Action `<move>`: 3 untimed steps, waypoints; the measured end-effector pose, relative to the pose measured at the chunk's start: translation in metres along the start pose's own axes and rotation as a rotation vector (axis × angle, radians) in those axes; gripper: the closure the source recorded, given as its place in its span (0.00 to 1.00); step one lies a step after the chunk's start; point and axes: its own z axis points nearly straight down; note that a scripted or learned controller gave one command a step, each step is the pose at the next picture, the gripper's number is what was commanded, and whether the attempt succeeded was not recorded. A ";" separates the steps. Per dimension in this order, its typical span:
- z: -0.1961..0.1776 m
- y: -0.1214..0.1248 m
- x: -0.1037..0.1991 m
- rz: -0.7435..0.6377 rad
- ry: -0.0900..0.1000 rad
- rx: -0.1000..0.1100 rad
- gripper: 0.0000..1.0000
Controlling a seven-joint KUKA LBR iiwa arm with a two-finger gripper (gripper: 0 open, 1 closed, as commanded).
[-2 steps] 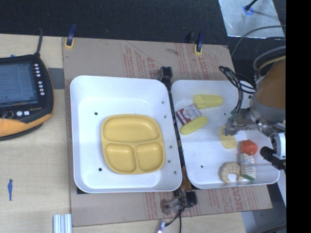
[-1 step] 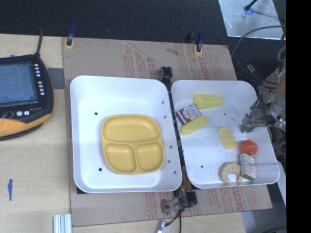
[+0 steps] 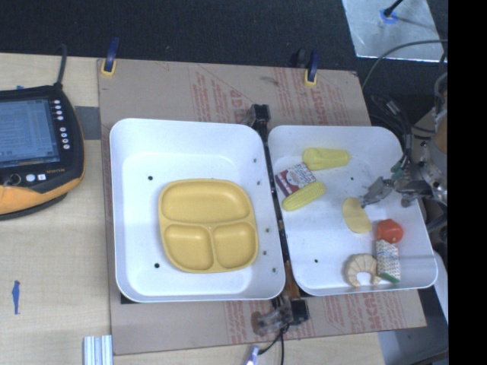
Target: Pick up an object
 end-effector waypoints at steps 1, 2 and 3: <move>0.072 0.005 0.020 -0.003 0.000 0.002 0.00; 0.061 0.005 0.019 -0.006 -0.001 0.003 1.00; 0.004 0.001 0.056 -0.004 -0.001 0.000 1.00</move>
